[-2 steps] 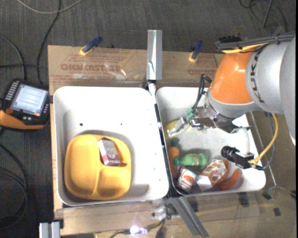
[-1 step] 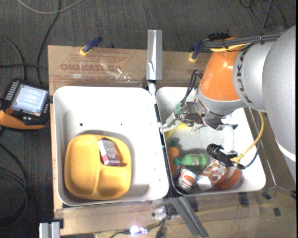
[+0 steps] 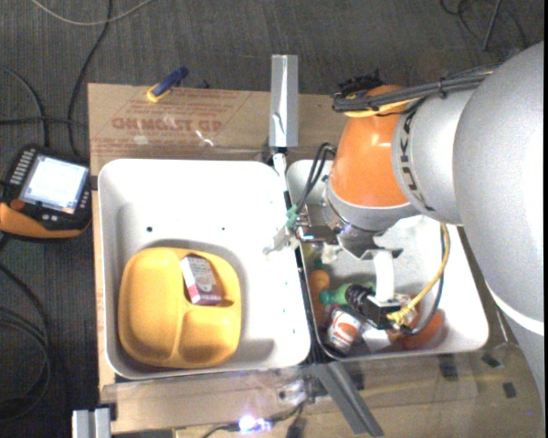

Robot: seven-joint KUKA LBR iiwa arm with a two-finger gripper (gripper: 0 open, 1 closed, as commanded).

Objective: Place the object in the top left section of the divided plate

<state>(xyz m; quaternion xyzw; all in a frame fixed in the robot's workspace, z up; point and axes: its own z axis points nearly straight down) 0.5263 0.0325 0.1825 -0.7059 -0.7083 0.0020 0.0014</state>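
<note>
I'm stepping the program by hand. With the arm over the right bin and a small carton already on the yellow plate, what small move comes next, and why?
Probably lift the arm straight up and hold. The small carton already lies on the yellow divided plate in the left bin, in its upper right section rather than the top left, so it likely needs a fresh approach. The arm hangs over the cluttered right bin.
</note>
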